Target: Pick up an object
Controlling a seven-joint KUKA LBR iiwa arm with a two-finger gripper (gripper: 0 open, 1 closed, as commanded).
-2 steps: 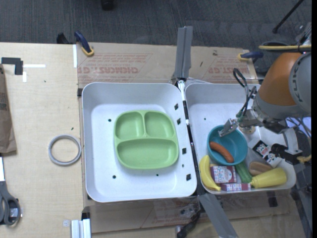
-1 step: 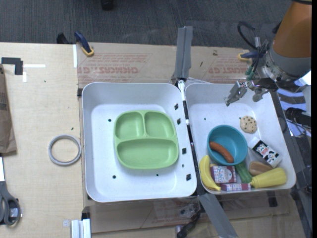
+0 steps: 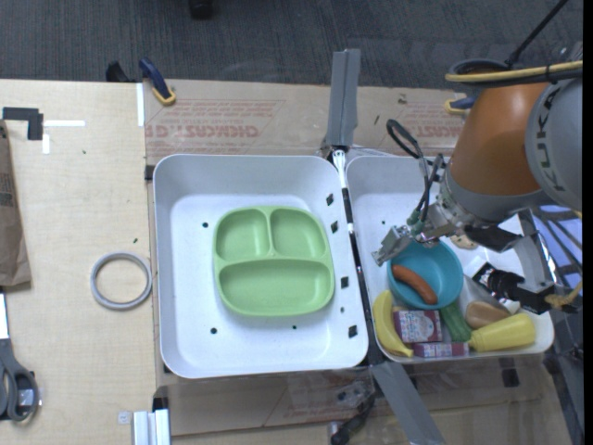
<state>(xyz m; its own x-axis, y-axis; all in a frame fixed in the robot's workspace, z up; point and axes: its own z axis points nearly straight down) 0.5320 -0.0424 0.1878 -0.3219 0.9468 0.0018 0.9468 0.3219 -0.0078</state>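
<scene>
On the plywood bench, a smooth white bin holds a glossy three-compartment green plate.

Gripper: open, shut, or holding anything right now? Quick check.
Gripper: cannot be told; it hangs over the right bin beside the blue bowl, with nothing visibly held.

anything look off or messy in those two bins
Nothing is spilled or broken. The right bin is lopsided: the blue bowl, banana, yellow corn and small box crowd its near end. The green divided plate sits flat in the left bin.
</scene>
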